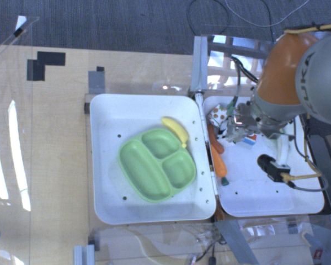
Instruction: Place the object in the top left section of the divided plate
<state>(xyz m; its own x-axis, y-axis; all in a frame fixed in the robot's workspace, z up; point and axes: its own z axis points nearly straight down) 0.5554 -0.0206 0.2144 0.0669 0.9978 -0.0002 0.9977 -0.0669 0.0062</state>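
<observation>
One yellow plastic banana (176,130) lies in the left white bin (107,203), touching the edge of one green divided plate (157,163). One orange carrot (217,159) lies in the right white bin (276,206), near the grey arm's gripper (236,127).

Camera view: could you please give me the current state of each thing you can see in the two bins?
Divided plate: flat in the left bin, all sections bare.
Banana: on the bin floor, against the plate's upper right rim.
Carrot: lying along the right bin's left wall.
End effector: low over the right bin, beside the carrot.
</observation>
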